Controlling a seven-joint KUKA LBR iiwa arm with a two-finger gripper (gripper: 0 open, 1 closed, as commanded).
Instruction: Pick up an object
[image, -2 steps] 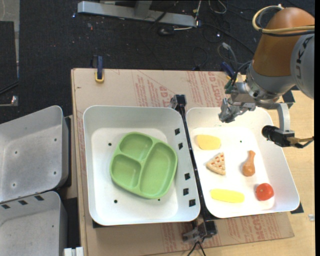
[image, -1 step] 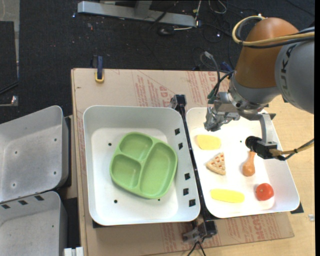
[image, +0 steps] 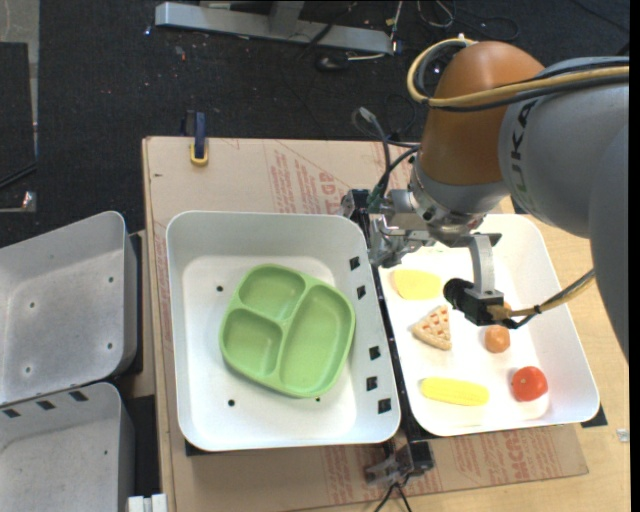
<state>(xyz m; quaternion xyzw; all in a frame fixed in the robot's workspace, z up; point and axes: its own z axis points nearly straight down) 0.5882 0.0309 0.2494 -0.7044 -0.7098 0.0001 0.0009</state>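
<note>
The right bin (image: 560, 290) holds several toy foods. A pale yellow piece (image: 415, 284) lies at its upper left and a pizza slice (image: 434, 327) just below it. A small orange item (image: 497, 339) and a red tomato (image: 529, 383) lie to the right, and a long yellow piece (image: 454, 391) lies near the front. My gripper (image: 398, 232) hangs over the bin's upper left corner, just above the pale yellow piece. The arm's wrist hides most of it, and I see nothing held.
A green divided plate (image: 288, 328) lies in the left bin (image: 195, 250). The ridge between the bins runs right under the gripper. A black part with a cable (image: 466, 297) hangs by the pizza slice. White lids (image: 60, 300) lie at the far left.
</note>
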